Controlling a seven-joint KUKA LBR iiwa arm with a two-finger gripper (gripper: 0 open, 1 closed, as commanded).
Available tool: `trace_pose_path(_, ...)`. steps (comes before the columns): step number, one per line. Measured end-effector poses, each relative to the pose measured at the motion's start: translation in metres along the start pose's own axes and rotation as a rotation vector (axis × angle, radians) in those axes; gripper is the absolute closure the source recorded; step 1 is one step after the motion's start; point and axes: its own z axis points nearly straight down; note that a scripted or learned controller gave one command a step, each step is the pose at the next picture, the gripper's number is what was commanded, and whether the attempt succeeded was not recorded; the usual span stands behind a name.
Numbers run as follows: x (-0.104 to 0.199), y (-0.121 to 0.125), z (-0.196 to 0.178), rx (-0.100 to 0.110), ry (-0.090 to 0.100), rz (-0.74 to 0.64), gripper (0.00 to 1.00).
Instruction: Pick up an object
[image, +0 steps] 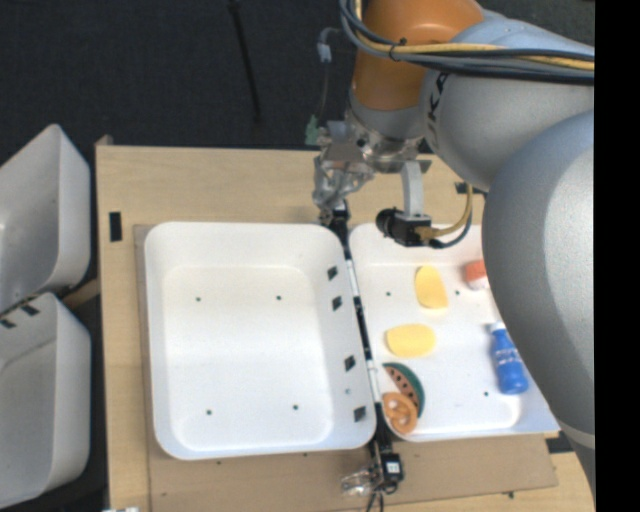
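Pincer (337, 195) hung over the desk's (215, 170) far edge, above the far end of the divide between the two bins; whether it was clenched or released could not be told, and nothing showed in its grasp. Objects lay in the right bin (450, 420): two yellow pieces (431, 287) (411, 340) mid-bin, a blue bottle (507, 362) toward the right edge, an orange-and-green toy (402, 398) at the near left corner, and a red item (474, 272) partly hidden by the arm. The left bin (245, 335) sat beside it.
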Motion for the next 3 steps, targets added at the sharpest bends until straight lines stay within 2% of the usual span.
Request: trace_pose_path(3,0.017,0.0,-0.001,-0.002,0.001,-0.002,1.0)
